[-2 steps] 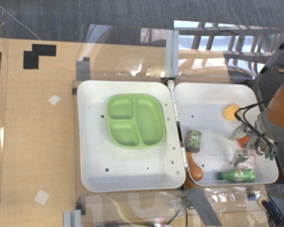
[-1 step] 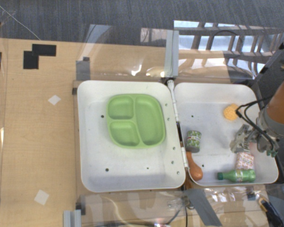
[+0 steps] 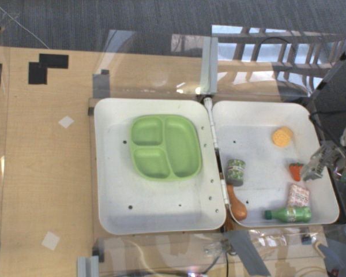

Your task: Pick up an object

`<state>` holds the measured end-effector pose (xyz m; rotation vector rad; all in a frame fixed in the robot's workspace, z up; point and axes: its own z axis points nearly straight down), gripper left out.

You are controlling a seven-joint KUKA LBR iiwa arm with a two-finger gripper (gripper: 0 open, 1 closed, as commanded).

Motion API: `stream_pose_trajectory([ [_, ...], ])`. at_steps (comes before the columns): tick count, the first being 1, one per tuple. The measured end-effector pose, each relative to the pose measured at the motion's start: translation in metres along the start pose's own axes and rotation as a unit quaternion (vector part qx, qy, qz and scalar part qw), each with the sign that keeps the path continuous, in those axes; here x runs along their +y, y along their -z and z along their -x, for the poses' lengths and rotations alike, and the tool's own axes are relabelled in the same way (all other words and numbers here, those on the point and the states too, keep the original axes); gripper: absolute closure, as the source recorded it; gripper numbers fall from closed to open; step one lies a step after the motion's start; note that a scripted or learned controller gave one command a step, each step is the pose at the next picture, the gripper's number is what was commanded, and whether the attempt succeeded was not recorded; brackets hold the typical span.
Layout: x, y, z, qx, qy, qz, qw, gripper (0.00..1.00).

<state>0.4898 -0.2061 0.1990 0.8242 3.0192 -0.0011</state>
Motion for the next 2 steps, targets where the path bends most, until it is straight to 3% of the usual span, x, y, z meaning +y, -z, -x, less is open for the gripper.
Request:
stream_pose_trajectory([
  [1, 0.026, -0.026, -0.017, 0.003, -0.204, -0.001, 0.9789, 1.00],
  [2, 0.027, -0.014, -0.014, 0.000, -0.200, 0.000, 0.9798, 1.00],
])
